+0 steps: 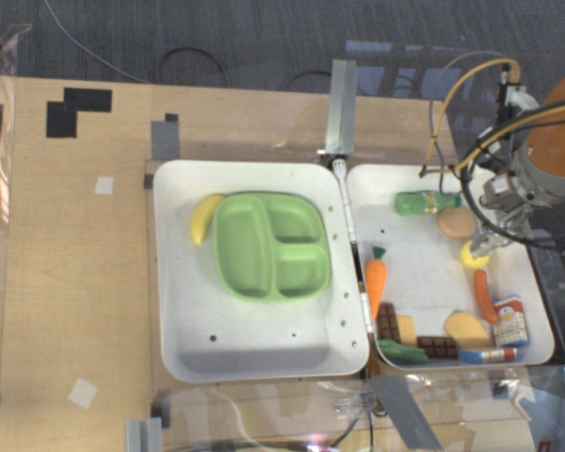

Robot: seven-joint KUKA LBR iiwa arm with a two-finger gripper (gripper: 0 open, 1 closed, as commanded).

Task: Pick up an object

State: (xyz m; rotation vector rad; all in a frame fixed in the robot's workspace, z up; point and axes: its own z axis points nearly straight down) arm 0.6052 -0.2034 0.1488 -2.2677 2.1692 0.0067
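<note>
The gripper [487, 244] sits low over the right bin [410, 252], directly above a small yellow item [474, 254]; whether it pinches anything I cannot tell. Nearby lie a green bottle [424, 202], a tan round piece [457, 223] and a carrot [376, 281]. The left bin [184, 328] holds 1 green divided plate [268, 246] touching a banana [202, 217].

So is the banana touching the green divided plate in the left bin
Touching. In the camera view, the banana lies against the left rim of the green divided plate, with no white bin floor visible between them where they meet.
</note>
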